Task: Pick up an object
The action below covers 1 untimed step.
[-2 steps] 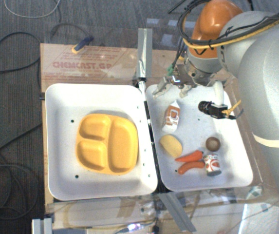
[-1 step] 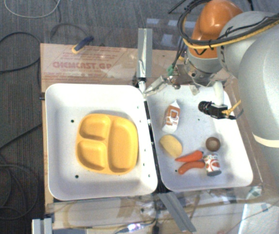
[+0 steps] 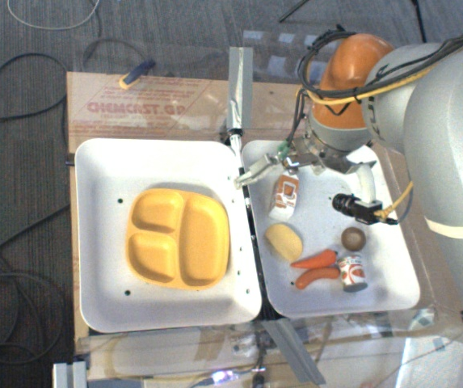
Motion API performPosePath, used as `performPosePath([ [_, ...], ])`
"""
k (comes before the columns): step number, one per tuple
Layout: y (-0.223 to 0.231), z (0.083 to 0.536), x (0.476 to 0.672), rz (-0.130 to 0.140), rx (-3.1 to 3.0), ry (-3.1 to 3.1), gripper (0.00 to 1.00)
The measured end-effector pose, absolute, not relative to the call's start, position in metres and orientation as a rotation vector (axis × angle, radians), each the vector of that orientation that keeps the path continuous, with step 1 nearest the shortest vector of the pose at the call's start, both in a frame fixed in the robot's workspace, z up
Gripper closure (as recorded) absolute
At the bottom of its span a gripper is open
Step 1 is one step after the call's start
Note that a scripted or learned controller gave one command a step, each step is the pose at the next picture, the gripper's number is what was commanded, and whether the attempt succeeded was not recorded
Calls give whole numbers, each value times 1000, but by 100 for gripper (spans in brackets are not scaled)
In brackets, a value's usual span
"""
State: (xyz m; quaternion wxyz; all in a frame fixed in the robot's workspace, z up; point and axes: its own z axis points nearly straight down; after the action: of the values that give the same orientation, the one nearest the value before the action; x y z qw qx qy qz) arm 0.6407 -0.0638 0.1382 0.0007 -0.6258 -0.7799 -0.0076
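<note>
Currently the end effector (image 3: 296, 162) hangs over the right bin's (image 3: 393, 293) upper left area; its opening cannot be determined. A small brown-and-white carton (image 3: 285, 195) lies just below it, the potato (image 3: 283, 241) further down.

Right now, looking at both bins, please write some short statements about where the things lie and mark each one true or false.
1. The yellow divided tray lies in the left bin. True.
2. The carrot lies in the left bin, on the tray. False: it lies in the right bin, near its front.
3. The pale potato lies just behind the carrot and the sausage. True.
4. The small can stands at the far back of the right bin. False: it stands near the front, beside the sausage's end.
5. The small brown ball lies in the right bin, behind the can. True.
</note>
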Motion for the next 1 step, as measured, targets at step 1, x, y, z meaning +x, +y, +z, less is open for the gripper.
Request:
performPosePath([
  [1,-67,124,649,-47,-1891,-2502,0],
])
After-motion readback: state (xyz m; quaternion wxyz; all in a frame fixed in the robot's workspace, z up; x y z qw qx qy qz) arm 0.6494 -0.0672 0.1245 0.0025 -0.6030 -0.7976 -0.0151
